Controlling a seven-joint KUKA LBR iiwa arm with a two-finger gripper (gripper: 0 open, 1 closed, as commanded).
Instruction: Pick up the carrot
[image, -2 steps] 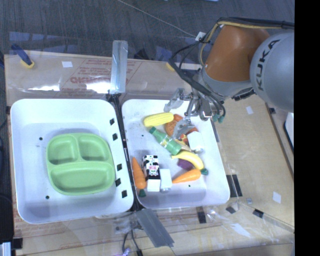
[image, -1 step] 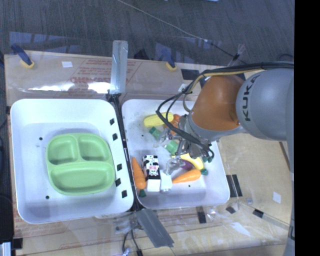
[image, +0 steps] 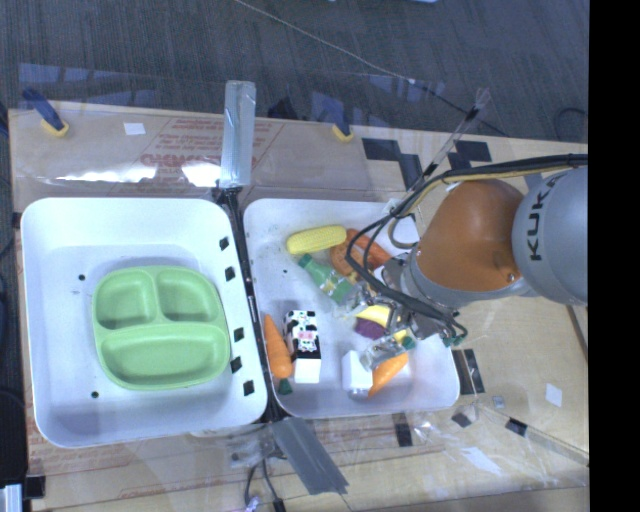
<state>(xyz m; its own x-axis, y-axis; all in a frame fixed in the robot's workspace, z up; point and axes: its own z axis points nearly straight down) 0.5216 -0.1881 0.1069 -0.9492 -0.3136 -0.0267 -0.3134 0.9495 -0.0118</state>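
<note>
We note a wooden bench (image: 330, 150) under clear plastic sheeting (image: 120, 150), we record two shallow white bins side by side on it, left bin (image: 40, 300), right bin (image: 262, 225), touching along a shared edge.

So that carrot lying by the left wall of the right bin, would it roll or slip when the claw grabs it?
The carrot looks like a smooth, tapered toy, so it would probably stay stiff but could slide out of a pinch. Being round, it may roll if nudged. It lies close against the bin wall, which likely leaves little room on that side.
</note>
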